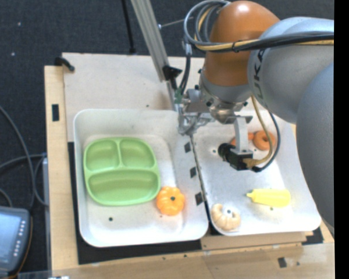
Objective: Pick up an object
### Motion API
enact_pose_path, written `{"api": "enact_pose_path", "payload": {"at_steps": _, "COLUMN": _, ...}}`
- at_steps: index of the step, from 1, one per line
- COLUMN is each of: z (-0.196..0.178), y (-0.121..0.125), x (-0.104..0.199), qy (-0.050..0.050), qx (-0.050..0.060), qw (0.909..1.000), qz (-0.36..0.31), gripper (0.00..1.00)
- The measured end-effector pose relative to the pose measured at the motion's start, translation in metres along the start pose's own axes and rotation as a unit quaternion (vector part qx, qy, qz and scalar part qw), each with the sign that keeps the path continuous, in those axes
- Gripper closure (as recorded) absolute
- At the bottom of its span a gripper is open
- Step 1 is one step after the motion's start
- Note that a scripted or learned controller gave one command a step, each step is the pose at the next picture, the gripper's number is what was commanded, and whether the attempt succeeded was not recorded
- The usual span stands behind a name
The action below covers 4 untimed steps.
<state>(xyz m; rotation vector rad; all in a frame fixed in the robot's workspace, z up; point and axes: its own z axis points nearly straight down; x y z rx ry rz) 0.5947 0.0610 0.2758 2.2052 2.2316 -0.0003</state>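
The pale pumpkin sits at the near rim of the right bin, close to the divider between the two bins. Just beyond it and to the right lies a yellow piece, with bare white floor all round it. In the left bin an orange pumpkin stands near the divider, touching or just beside the near right corner of the green divided plate, which takes up much of that bin's middle. Open floor runs along the left bin's near edge. Farther back in the right bin, an orange object is partly hidden behind a cable. The hand hangs over the divider at the bins' far end, near the desk; whether it is spread or pressed together cannot be told, and nothing shows in it.
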Motion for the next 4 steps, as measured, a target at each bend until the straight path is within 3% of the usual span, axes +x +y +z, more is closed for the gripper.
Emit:
{"api": "enact_pose_path", "payload": {"at_steps": 1, "z": -0.092, "y": 0.014, "x": -0.015, "qy": 0.002, "qx": -0.004, "qw": 1.0000, "qz": 0.002, "gripper": 1.00}}
{"api": "enact_pose_path", "payload": {"at_steps": 2, "z": -0.099, "y": 0.013, "x": -0.016, "qy": -0.001, "qx": -0.001, "qw": 1.0000, "qz": -0.002, "gripper": 1.00}}
{"api": "enact_pose_path", "payload": {"at_steps": 3, "z": 0.013, "y": 0.043, "x": 0.003, "qy": 0.000, "qx": 0.004, "qw": 1.0000, "qz": 0.002, "gripper": 1.00}}
{"api": "enact_pose_path", "payload": {"at_steps": 4, "z": -0.017, "y": 0.022, "x": 0.024, "qy": 0.002, "qx": 0.001, "qw": 1.0000, "qz": 0.003, "gripper": 1.00}}
